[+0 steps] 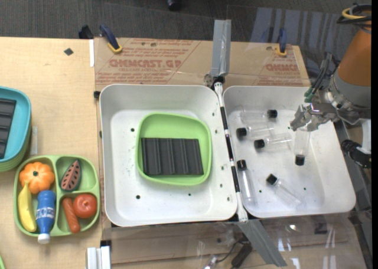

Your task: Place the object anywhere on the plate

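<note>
Overhead slanted look at two white bins side by side on a wooden surface

Reaching in from the right: a grey arm with an orange band, ending in the hand [307, 118], poised above the far right part of the right bin [331, 198]. Open or closed: cannot tell at this size.

Directly below the hand, and seemingly touching its tip: a clear vial [300, 146], pointing away from the hand with its black cap at the far end. Held or merely lying on the bin floor beneath: cannot tell.

Scattered to the left of the hand and below it: several more clear vials with black caps, all apart from one another.

Well to the left of the hand, in the middle of the left bin [118, 144]: the green plate [142, 144], carrying a dark ridged insert [171, 157].

Judging by looks: light, rigid, smooth plastic, hard to see against white, likely to roll or squirt out of a pinch. Best to take hold across the middle of the clear barrel, square to its length, rather than on the small cap. Little risk of breakage, more of slipping during the long carry left to the plate
</note>
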Tool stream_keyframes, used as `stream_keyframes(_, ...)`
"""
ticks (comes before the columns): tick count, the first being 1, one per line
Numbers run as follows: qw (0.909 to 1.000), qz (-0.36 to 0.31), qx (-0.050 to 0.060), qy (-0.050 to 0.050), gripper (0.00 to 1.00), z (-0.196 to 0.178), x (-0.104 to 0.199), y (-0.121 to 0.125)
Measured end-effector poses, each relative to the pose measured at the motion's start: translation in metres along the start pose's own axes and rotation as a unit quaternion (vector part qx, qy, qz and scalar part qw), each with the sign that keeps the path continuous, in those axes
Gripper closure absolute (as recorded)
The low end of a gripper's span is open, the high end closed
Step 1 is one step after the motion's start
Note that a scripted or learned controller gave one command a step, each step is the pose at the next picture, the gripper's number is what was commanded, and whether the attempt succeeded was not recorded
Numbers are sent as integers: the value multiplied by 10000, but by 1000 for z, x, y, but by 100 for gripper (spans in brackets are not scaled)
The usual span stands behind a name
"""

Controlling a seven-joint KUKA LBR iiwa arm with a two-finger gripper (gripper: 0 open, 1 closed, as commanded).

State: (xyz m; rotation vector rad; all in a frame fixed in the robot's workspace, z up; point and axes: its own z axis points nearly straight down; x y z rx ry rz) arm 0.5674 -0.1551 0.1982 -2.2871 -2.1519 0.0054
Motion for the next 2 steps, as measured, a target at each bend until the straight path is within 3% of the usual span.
stream_keyframes(1,10000,3,-1,1,0,0,0,0)
stream_keyframes(2,9955,944,-4,-3,0,-148,-11,30)
